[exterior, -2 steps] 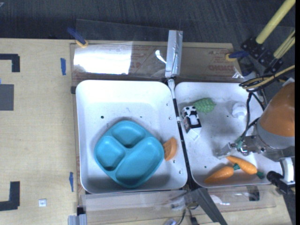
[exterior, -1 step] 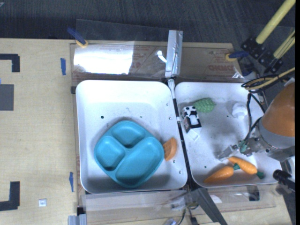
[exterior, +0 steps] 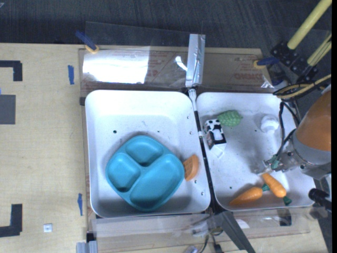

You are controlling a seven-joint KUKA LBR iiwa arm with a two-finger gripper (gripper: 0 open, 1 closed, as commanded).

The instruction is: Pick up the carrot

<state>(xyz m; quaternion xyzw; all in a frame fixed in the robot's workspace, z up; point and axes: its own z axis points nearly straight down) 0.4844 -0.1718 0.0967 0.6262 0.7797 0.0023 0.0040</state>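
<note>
Hovering in the right bin [exterior: 247, 141], the gripper [exterior: 275, 164] sits just above two carrots [exterior: 246, 195] [exterior: 275, 185] near the front wall; finger state cannot be told. A blue plate [exterior: 145, 171] occupies the left bin [exterior: 105, 115]

Arm [exterior: 316, 136] cut off at right edge, jaws hidden.

1 fixed camera above the bench [exterior: 42, 141] looks down at a slant on 2 bins [exterior: 100, 109].

You see a pale wooden worktop [exterior: 42, 162] carrying two shallow white bins side by side, the left bin [exterior: 100, 109] touching the right bin [exterior: 247, 101].
</note>
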